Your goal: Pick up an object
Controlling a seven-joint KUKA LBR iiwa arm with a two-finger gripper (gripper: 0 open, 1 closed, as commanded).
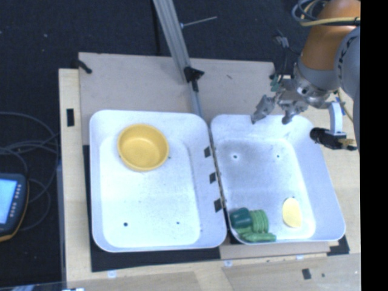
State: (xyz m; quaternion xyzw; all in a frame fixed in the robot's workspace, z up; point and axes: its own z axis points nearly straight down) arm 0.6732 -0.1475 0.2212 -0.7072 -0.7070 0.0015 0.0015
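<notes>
The gripper (pixel 271 115) is positioned over the far edge of the right bin (pixel 315 156), close to that bin's far rim and well above its floor. Its two fingers are seen spread apart, and nothing is held between them.

Three candidate objects are identified. A pale yellow object (pixel 292 213) and a green object (pixel 251 224) are located on the floor of the right bin, along its near edge; the green object is set in the near left corner, against the wall shared with the left bin (pixel 109 162), and the yellow one lies just beside it toward the near right corner. A yellow bowl (pixel 143 147) is placed in the far half of the left bin.

The relation that governs the coming move is judged as follows. Both right-bin objects lie at the opposite edge of the bin from the gripper, almost the whole bin floor being between them. Travel toward the near edge is therefore required before descent. The green object is elongated along the near rim, so a grasp across its short dimension is judged preferable. Its closeness to the corner walls is judged a collision risk.
</notes>
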